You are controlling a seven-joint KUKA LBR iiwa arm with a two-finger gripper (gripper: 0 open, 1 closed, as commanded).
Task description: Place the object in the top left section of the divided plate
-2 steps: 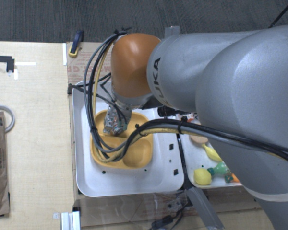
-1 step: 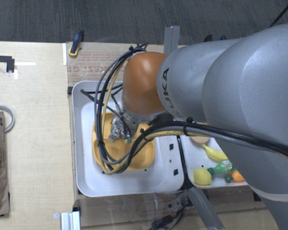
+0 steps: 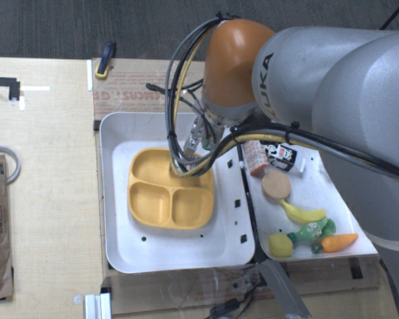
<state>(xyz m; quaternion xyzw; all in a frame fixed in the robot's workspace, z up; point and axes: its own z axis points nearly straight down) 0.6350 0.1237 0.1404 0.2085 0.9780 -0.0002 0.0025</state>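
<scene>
Reaching in over the left bin (image 3: 120,244), the arm hangs its gripper (image 3: 184,167) at the upper right rim of the divided plate (image 3: 171,190), cables draped across it. The object it should carry cannot be made out there, and how the gripper stands is hidden. The plate's top left section (image 3: 150,166) lies just leftward, so the coming move is a short shift that way.
</scene>
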